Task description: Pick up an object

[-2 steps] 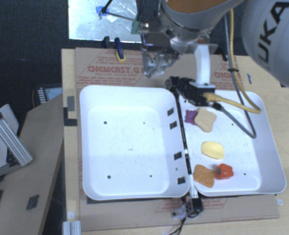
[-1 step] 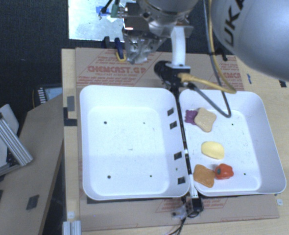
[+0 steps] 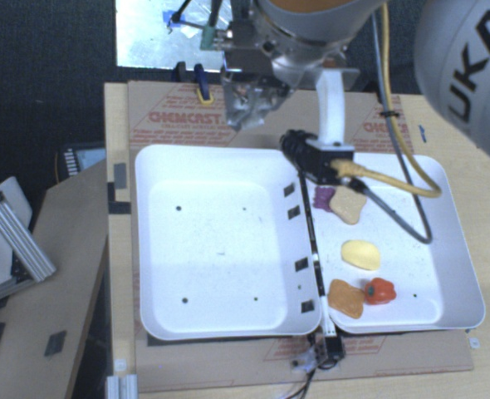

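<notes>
Right bin (image 3: 444, 223) holds small toy foods — yellow piece (image 3: 360, 254), orange piece (image 3: 345, 298), red pepper (image 3: 380, 291), tan piece (image 3: 348, 207). Likely light, smooth, rounded: pinch across the narrow middle. Tool (image 3: 247, 110) hangs above the bins' far edge — spread or pressed together, I cannot tell.

Blurred beyond reading at the bench's far edge: claw (image 3: 247, 106); partly hidden behind black mount: purple piece (image 3: 323, 197).
</notes>
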Action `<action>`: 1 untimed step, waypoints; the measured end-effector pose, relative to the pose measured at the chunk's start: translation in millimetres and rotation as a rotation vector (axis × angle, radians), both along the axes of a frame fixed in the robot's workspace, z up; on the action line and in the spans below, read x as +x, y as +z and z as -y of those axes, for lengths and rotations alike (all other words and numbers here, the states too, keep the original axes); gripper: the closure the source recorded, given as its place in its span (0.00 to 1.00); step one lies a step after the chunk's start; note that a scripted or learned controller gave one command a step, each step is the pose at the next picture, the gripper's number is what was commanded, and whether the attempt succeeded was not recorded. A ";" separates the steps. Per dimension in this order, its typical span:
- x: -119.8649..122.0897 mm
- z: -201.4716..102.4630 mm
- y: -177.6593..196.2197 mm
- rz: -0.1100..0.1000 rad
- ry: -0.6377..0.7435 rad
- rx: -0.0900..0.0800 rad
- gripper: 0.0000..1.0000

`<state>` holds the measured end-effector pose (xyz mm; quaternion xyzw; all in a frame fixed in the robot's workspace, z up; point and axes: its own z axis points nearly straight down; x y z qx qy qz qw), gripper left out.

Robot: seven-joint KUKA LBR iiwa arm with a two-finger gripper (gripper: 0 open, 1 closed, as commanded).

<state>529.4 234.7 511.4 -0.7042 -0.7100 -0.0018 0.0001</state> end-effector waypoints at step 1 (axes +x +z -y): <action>39.3 0.5 25.1 0.003 -0.008 -0.001 1.00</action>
